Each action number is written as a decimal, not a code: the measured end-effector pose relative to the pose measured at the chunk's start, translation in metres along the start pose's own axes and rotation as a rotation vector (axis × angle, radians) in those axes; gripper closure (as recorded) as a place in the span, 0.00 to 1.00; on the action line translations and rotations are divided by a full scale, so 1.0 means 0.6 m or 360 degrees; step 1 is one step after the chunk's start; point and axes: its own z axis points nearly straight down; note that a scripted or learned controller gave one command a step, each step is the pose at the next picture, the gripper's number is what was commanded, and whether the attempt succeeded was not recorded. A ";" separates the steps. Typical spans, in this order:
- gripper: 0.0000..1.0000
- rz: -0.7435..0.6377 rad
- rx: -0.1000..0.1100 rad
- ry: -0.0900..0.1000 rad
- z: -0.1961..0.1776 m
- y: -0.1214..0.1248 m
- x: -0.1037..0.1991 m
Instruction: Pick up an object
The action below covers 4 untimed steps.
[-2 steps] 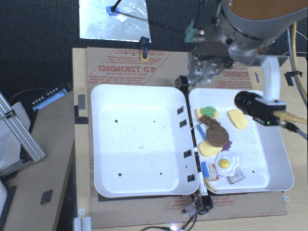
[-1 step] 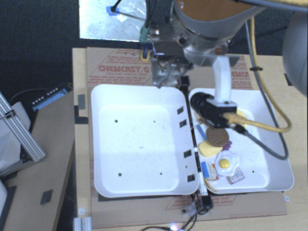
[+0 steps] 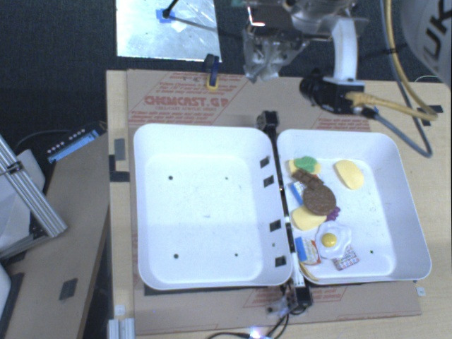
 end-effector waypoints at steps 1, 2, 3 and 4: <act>1.00 -0.0022 0.0006 0.0005 -0.002 -0.089 0.077; 1.00 0.0005 0.0003 0.0000 -0.003 -0.119 -0.076; 1.00 0.0001 0.0000 -0.0002 0.001 0.042 -0.137; 1.00 -0.0027 0.0004 0.0007 -0.003 -0.087 -0.016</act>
